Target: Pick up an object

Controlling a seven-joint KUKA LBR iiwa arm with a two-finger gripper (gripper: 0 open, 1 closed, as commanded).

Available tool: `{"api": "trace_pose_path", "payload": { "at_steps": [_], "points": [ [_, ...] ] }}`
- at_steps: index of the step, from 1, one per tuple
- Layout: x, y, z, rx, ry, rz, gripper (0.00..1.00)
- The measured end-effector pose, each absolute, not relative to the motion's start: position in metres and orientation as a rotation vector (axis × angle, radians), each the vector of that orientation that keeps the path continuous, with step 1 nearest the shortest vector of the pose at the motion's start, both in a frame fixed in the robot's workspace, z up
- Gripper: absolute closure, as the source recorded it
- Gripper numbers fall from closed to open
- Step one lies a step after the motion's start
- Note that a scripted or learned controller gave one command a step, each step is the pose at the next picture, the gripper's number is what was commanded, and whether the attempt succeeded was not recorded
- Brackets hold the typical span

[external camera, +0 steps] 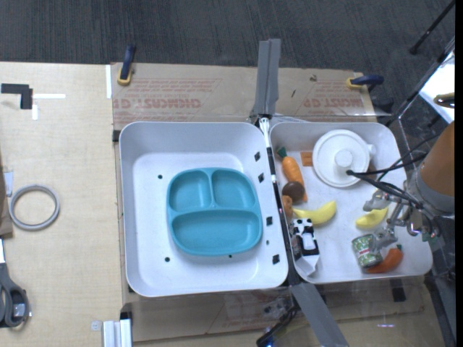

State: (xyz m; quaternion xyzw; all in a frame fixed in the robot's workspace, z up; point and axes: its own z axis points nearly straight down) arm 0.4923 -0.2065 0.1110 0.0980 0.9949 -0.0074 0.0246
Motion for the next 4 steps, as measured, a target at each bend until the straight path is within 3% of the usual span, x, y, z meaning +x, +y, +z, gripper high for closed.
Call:
{"api": "trace_pose_path", "payload": {
  "at_steps": [1, 2, 3, 4],
  "points": [
    [0.491, -0.180, 0.111, 0.320, 3.081, -0.013, 0.00],
    [0.527, -0.097, 0.094, 0.592, 3.077, -0.008, 0.00],
    [0.573, -0.170, 0.104, 0.628, 3.073, -0.001, 0.00],
    [0.610, -0.104, 0.099, 0.559, 3.083, 0.000, 0.00]
  ]
}}
